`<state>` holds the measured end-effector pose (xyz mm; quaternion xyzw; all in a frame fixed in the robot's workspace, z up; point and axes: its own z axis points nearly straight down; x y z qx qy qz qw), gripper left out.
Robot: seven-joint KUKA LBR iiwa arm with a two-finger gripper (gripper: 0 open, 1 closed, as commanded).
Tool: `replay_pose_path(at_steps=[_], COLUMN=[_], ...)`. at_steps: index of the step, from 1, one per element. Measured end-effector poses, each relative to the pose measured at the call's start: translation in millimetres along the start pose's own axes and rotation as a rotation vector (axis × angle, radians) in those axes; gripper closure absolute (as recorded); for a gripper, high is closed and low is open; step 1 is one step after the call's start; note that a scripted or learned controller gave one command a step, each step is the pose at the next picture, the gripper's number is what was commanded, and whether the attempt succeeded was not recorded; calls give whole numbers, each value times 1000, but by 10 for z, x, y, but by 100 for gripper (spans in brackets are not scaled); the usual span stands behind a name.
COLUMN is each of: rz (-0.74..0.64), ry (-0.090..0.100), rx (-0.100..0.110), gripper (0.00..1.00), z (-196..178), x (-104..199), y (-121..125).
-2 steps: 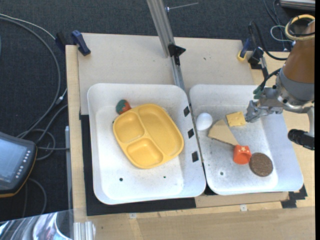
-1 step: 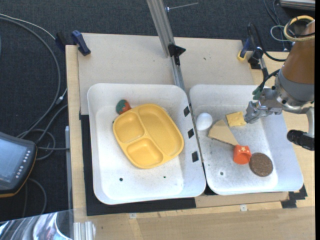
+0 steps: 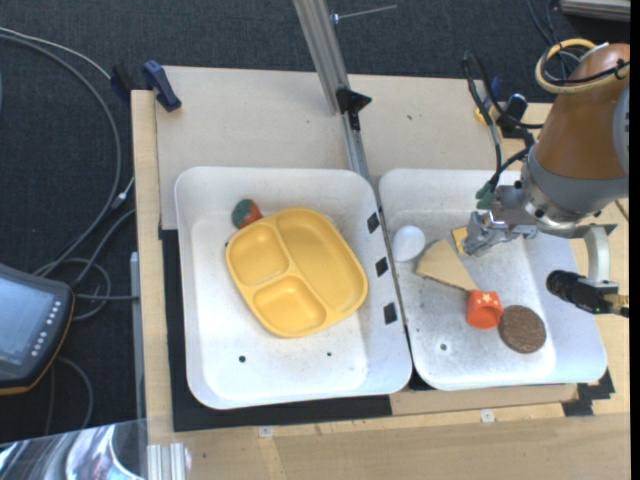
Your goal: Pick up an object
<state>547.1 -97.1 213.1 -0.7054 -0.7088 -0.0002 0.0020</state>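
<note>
A pale wooden bench (image 3: pixel 260 118) on dark carpet carries two white bins. In the right bin (image 3: pixel 440 363), the end effector (image 3: pixel 483 236) hovers at the tan wedge's (image 3: pixel 447 265) one o'clock edge; whether its grip is spread or pressed together I cannot tell. An orange cup (image 3: pixel 484 308) and brown disc (image 3: pixel 522 328) lie at the wedge's four o'clock.

A robotics lab: plywood bench (image 3: pixel 250 108), loose cables (image 3: pixel 60 58), teach pendant (image 3: pixel 25 333), 2 white bins (image 3: pixel 300 383).

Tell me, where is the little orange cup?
The orange cup sits in the right bin, touching the brown cookie, just below the cheese wedge.
</note>
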Motion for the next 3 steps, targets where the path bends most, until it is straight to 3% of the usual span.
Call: replay_pose_path(at_steps=[1,3], rz=[-2,-2], ry=[1,0], rx=[-2,2], gripper=[100,100], z=[-138,-40], x=[511,1670], y=[-59,-173])
